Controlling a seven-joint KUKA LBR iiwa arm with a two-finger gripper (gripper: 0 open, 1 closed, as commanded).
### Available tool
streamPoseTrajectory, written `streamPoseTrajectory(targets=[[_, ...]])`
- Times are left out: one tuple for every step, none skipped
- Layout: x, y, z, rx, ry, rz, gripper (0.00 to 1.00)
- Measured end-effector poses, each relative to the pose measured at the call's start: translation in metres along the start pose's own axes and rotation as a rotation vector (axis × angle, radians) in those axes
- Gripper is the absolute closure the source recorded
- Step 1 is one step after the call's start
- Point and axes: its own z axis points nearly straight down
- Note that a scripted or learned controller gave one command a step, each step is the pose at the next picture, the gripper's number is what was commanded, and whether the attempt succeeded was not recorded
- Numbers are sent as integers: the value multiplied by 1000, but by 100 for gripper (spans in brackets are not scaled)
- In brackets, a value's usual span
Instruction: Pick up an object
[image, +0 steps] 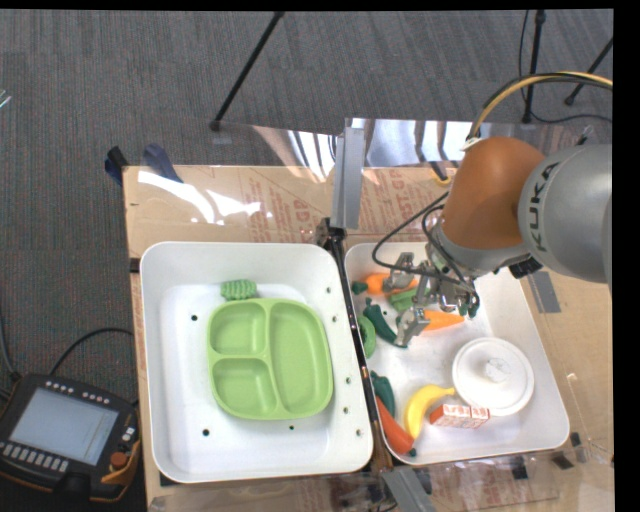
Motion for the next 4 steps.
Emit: streamPoseTrajectory(targets=[[17,3,14,-1,9,-10,0],[16,4,3,0,7,-15,100],[-7,31,-154,-1,-10,39,100],[-6,32,-157,-3,0,37,100]])
